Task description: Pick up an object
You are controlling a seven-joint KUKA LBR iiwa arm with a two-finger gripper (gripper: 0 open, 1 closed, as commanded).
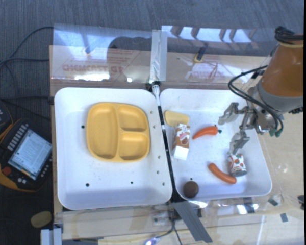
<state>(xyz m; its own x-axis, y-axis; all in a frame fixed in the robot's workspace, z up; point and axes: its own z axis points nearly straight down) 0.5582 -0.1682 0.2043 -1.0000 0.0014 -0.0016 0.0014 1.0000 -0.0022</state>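
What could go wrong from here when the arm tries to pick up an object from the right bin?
1. The tool is open above the small can, and the sausage lies right against it. A descending finger may land on the sausage or push the can aside.
2. The can sits close to the right bin wall, so a finger might strike the wall.
3. The can lies tilted, so it may roll or slip out when the fingers close.

Slanted overhead view of both bins

bright, even overhead light, glare on the clear panels, soft focus
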